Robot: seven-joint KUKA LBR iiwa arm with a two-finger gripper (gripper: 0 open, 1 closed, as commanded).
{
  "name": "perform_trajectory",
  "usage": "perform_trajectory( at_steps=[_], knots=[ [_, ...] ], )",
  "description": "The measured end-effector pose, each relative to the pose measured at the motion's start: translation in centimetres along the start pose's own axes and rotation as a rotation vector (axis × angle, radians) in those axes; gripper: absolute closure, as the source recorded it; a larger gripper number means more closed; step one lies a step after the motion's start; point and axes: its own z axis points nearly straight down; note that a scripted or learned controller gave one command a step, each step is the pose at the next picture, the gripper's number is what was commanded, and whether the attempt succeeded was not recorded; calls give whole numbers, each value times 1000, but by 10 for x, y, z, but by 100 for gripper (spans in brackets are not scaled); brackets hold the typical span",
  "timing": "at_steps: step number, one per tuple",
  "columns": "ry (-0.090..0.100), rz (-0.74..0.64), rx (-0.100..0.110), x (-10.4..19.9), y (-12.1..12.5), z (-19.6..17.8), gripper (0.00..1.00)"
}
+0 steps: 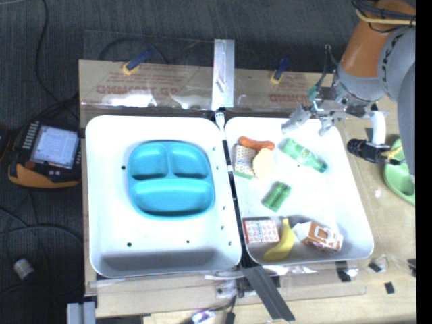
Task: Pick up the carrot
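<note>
Your carrot [255,142] lies at the far left corner of the right bin [351,201], just beside the divider, touching a pale round item [264,162] and a small packet [243,161]. Gripper [312,119] hovers over the bin's far rim, fingers spread, nothing between them, well apart from the carrot. Green bottle [303,154] sits between them. Blue tray [170,179] is in the left bin [108,235].

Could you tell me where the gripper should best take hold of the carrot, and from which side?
Probably mid-length on the carrot, coming straight down, fingers closing across its narrow width. It lies flat and lengthwise along the right bin's far side, and a yellow piece crowds its near side. The gripper hovers at the far right corner.
</note>
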Motion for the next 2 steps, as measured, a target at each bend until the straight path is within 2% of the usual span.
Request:
perform_trajectory(
  at_steps=[1, 2],
  knots=[
    [-4, 26, 1, -48, -39, 31, 0],
    [0, -200, -1, -52, -108, 60, 0]
  ],
)
